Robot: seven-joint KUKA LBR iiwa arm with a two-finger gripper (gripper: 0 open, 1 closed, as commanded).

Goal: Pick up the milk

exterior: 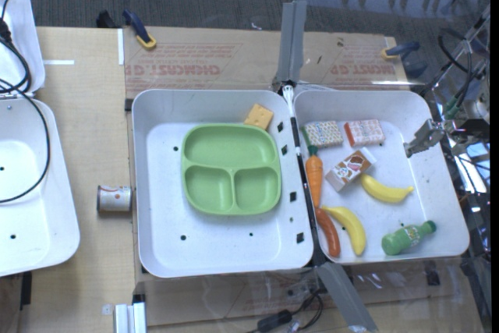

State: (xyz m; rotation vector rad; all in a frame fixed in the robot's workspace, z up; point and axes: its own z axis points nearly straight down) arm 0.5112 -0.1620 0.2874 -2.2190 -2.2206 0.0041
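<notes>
Camera view: task not started as far as I can judge. Milk carton (348, 168) lies on its side in the right bin (437, 191), mid-floor, between the carrot (314, 177) and the upper banana (387, 189), just beside both. Nothing lifted.

Gripper (419, 139) sits at the right bin's right wall, well apart from the carton; can't tell whether it's apart or together, too small and cluttered there. Left to do: reach, grasp, lift.

Materials/shapes: carton is a small boxy block, white with red-brown print, flat faces, probably rigid toy plastic. Neighbours are smooth glossy plastic food: curved bananas, tapered carrot, green bottle (407, 237). Left bin (148, 191) holds a matte green three-compartment plate (231, 168).
</notes>
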